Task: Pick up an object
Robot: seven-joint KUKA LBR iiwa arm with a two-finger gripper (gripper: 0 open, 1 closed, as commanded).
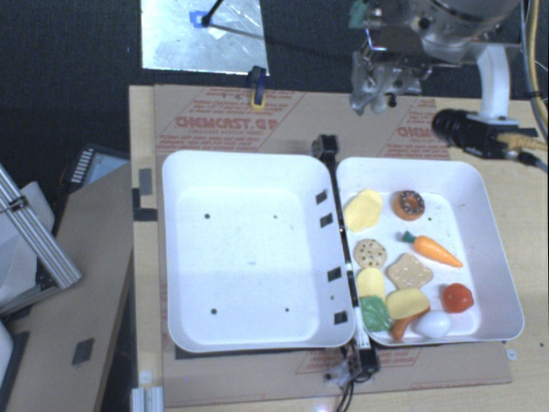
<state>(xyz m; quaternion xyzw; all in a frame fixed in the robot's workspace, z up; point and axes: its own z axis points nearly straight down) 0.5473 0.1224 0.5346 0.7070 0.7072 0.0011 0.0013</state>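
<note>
Your end effector [375, 93] hangs high above the far edge of the tabletop [103, 256], past the back rim of the right-hand shallow white plastic bin [502, 256]. Nothing sits in it, but from this slanted view you cannot tell whether it is released or clenched, so do not assume either.

Everything you could pick lies in that right bin, toward the camera from the end effector and slightly to the view's right. The coming move is therefore a drop and a pull toward the near side. Nearest to the tool are the pale yellow rounded piece [363, 209] and the brown ring doughnut with dark icing [409, 203], side by side in the bin's far part. The orange toy carrot with a green top [431, 249] is the one clearly long thing: its axis runs slantwise, green end toward the bin's middle, tip toward the right wall.

Count what you have there:
- one round speckled cookie [370, 252]
- one tan square cracker [409, 271]
- one red tomato-like ball [457, 297]
- one white egg [433, 324]
- one green leafy piece [374, 313]
- two further yellow pieces, a pale one [371, 281] and a deeper yellow one [407, 302]
- one small orange-brown item [400, 328] tucked at the near rim, too hidden to name

That makes eleven things. The near cluster is packed, pieces touching, while the doughnut and carrot stand freer. The left white bin [184, 178] holds none, and there is a single arm.
</note>
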